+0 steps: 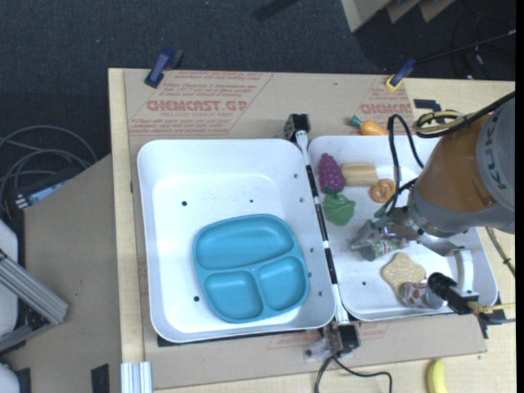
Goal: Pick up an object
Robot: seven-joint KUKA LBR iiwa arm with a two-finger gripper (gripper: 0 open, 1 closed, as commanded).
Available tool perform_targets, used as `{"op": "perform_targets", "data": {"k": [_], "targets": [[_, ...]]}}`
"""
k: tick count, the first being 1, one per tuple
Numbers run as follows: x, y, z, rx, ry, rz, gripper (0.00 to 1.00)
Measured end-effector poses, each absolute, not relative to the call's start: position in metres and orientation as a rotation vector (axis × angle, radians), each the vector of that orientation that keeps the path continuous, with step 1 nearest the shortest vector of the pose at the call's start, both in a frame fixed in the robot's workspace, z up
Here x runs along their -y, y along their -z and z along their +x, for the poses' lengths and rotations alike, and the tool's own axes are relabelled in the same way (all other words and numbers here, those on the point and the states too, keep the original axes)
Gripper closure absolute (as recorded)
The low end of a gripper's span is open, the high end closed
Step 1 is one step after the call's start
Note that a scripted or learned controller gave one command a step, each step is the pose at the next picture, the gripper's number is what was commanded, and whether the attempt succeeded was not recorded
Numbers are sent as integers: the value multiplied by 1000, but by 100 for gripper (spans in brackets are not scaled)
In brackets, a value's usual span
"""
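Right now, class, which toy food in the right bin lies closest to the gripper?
The slice of toast, just below the gripper. The green piece, purple grapes and orange item lie farther up.

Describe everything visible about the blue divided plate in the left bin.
The blue divided plastic plate is a rounded rectangle with three compartments: one long section along its far side and two smaller ones nearer the camera. It looks smooth and matte, with raised rims. It lies flat, right side up, turned at a slant on the floor of the left white bin, toward the near right corner. Its compartments hold nothing.
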State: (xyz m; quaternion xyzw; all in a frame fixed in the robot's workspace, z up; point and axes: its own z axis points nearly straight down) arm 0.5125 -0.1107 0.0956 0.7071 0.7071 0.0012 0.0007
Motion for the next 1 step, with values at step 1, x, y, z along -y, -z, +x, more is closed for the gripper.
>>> {"op": "perform_targets", "data": {"k": [1], "targets": [[37, -186, 539, -2224, -7, 2217, 100]]}}
